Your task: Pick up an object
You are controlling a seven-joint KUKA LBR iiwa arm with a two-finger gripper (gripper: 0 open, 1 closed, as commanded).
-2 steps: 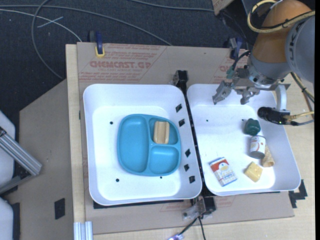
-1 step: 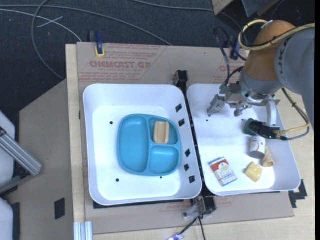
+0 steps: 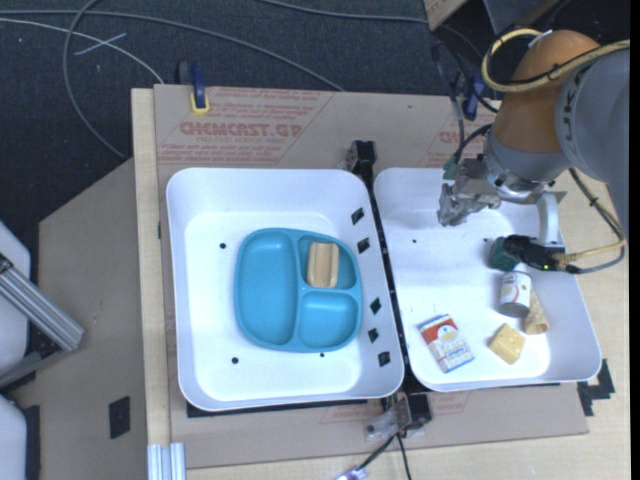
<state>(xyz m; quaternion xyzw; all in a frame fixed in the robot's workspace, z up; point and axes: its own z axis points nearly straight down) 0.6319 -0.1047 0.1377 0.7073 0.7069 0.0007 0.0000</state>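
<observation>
A dark carpeted floor with loose grey cables fills the top of the frame, and below it sits a pale wooden bench (image 3: 150, 298) with a sheet of cardboard printed in red lettering under two shallow white bins. A blue clamp (image 3: 199, 86) grips the board's upper left edge.

The left bin (image 3: 200, 358) takes up the centre-left of the frame. In it lies a blue divided tray (image 3: 275, 298), and a tan block (image 3: 322, 264) rests in the tray's upper right compartment. A row of black clips runs down the seam between the two bins.

The right bin (image 3: 420, 258) sits at centre-right. Toward its lower right are several small things lying near one another: a red and white packet (image 3: 446, 342) at the lower middle, a yellow wedge (image 3: 507, 343) just right of it, a small white can (image 3: 515, 293) above that, and a tan piece (image 3: 537, 317) touching the can's right side. A dark green object (image 3: 510, 252) lies above the can, close under the arm.

The arm (image 3: 560, 98) comes in from the upper right, grey with its orange band showing. The gripper (image 3: 460, 211) hangs over the bin's upper part, apart from all the objects; whether its jaws are apart or together cannot be told, and nothing is seen between them.
</observation>
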